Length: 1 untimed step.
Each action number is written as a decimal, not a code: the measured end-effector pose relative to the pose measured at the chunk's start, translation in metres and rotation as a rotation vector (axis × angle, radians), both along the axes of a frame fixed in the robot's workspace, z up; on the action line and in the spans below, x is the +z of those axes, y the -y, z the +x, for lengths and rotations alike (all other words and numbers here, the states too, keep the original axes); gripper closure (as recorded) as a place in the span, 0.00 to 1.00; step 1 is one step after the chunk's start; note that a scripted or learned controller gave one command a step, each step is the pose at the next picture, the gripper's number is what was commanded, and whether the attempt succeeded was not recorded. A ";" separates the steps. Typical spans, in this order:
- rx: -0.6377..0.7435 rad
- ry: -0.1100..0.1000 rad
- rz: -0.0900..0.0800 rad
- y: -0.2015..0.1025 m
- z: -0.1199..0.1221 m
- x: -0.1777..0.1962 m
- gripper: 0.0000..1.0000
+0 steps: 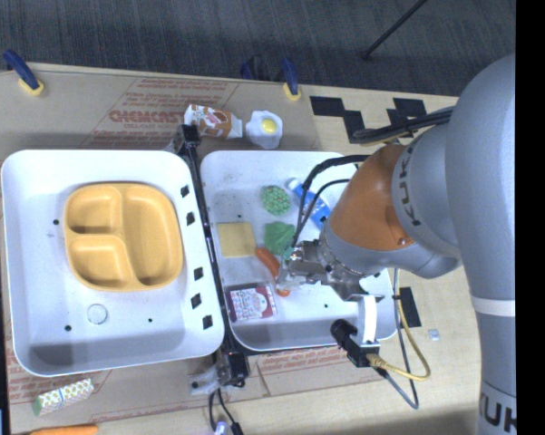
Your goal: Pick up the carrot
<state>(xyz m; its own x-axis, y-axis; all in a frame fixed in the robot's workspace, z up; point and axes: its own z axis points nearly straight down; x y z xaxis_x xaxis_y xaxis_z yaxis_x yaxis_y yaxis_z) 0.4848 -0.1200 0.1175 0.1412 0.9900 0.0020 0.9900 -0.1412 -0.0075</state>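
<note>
Whether the end effector (295, 263) was open or closed could not be told; it sat low, right by the carrot (268, 261), ready to grab. That carrot lay in the right bin (254, 338), between a yellow block (236, 239) and a small red box (251, 304).

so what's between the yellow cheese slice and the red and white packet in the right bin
In the camera view, only bare white bin floor lies between the cheese slice and the packet; the carrot sits just right of that gap.

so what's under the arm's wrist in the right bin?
The carrot pokes out at the wrist's left edge, beside the red packet. Its right end and the bin floor beyond are covered.
</note>
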 end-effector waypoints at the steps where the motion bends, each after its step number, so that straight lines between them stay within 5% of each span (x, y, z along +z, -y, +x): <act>1: 0.290 0.008 -0.003 0.039 0.088 -0.025 1.00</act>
